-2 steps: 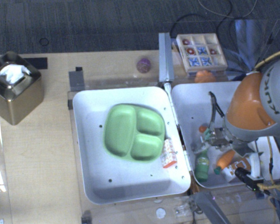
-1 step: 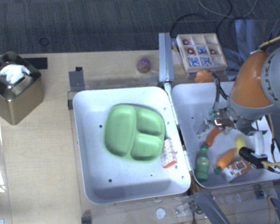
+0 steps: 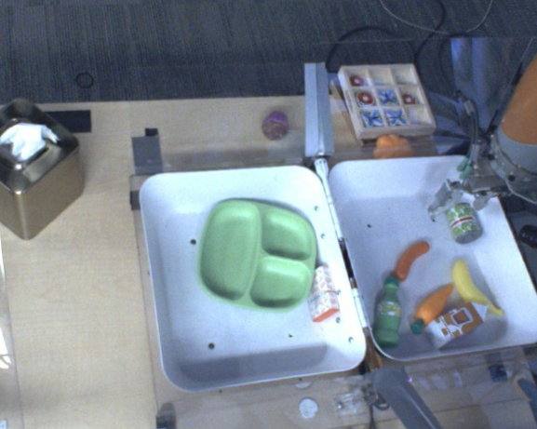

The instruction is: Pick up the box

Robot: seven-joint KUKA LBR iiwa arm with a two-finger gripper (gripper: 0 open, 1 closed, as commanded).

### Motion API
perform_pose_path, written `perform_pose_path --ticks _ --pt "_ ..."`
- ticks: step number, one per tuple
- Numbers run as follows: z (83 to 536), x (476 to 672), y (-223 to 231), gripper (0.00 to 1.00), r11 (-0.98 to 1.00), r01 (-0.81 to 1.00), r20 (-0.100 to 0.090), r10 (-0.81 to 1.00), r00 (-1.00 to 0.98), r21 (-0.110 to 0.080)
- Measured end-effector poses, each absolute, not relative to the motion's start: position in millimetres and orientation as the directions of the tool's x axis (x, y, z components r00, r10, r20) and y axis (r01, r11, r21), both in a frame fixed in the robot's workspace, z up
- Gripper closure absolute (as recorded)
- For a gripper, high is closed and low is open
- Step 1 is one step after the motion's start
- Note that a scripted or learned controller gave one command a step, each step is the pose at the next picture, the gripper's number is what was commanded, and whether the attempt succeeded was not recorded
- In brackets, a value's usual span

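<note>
A small red and white box (image 3: 323, 295) lies in the left bin (image 3: 183, 356), against the right edge of a green divided plate (image 3: 258, 253). A brown and white carton box (image 3: 456, 322) lies at the front of the right bin (image 3: 369, 191), beside a banana (image 3: 470, 285) and a carrot (image 3: 432, 303). My gripper (image 3: 454, 200) hangs over the back right of the right bin, just above a small green-labelled can (image 3: 465, 223). Its fingers stand open with nothing between them. It is far from both boxes.
In the right bin a green bottle (image 3: 387, 312) and an orange sausage-shaped toy (image 3: 410, 259) lie near the carton. A tic-tac-toe board (image 3: 385, 101) and an orange ball (image 3: 391, 146) sit behind that bin. A brown tissue box (image 3: 23, 167) stands far left on the bench.
</note>
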State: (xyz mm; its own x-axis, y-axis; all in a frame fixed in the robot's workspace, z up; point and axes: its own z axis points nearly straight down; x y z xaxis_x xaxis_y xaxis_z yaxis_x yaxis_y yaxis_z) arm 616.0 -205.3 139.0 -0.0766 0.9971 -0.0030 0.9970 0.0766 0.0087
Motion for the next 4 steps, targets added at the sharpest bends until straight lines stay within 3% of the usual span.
perform_pose_path --ticks 1,2,3,4 --pt "153 601.5 -129 0.0 0.123 0.992 -0.001 0.992 -0.123 0.007" --pt "90 577.9 -104 0.0 0.12 0.993 -0.003 0.993 -0.12 0.013" --pt "187 557.5 -71 0.0 0.169 0.986 -0.002 0.986 -0.169 0.009" --pt "127 588.6 -87 0.0 0.177 0.984 -0.001 0.984 -0.177 0.004"
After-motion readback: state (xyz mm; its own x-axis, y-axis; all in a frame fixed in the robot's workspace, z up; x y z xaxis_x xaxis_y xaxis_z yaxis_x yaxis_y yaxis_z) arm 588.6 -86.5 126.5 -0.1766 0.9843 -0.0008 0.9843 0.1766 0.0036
